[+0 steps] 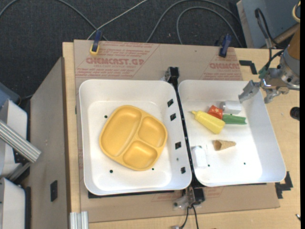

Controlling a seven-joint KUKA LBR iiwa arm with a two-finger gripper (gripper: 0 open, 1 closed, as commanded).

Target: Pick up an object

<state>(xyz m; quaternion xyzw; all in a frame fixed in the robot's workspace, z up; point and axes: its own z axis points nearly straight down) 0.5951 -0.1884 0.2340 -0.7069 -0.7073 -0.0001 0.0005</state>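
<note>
Claw [259,90] open, empty, poised over right bin [267,132] upper right rim. Yellow bottle [208,121] mid-bin, touching red piece [215,111]. Best approach: descend centred, straddle bottle across narrow width.

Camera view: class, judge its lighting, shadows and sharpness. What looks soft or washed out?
In the camera view, light is even and diffuse; the yellow tray casts only a faint shadow; the white bins look bright, nearly washed out; the gripper at the right looks slightly blurred.
</note>
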